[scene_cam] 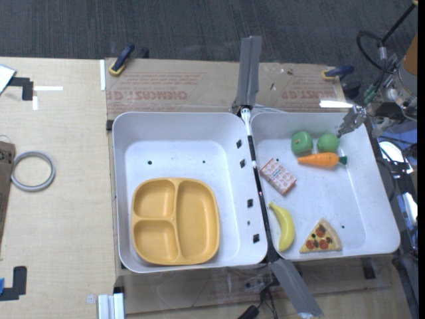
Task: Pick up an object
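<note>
The right bin [375, 198] holds several toys: a green apple [302, 141], a second round green fruit [328, 142], an orange carrot [320, 160], a pink carton [277, 176], a yellow banana [283, 226] and a pizza slice [321, 238]. My gripper [350, 121] hangs over the bin's back right corner, just up and right of the second green fruit, with nothing seen in it. The arm [398, 88] comes in from the right edge.
A yellow divided plate [176, 219] lies in the left bin [133, 138]. A roll of tape [32, 171] sits on the bench at the left. Blue clamps [121, 60] hold the cardboard behind the bins. Cables hang at the upper right.
</note>
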Tool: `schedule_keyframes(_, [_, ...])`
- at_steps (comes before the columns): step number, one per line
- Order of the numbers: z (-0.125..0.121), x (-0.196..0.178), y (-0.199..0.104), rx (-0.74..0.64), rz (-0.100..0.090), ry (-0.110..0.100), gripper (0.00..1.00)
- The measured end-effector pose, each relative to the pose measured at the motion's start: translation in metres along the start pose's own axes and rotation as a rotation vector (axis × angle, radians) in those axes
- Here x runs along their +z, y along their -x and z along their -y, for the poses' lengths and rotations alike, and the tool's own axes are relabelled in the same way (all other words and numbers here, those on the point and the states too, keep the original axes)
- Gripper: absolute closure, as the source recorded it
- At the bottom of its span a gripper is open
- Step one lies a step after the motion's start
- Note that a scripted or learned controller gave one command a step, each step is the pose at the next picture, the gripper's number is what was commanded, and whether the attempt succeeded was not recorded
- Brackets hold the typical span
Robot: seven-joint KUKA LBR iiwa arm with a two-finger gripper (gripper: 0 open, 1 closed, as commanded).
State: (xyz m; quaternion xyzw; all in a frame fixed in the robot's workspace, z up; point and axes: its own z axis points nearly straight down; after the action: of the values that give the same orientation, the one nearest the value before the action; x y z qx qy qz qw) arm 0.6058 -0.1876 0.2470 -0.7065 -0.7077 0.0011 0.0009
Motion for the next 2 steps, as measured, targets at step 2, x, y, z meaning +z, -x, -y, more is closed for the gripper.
schedule_keyframes(2, [-0.014, 0.156, -0.036, -0.182, 0.0, 0.0, 0.0])
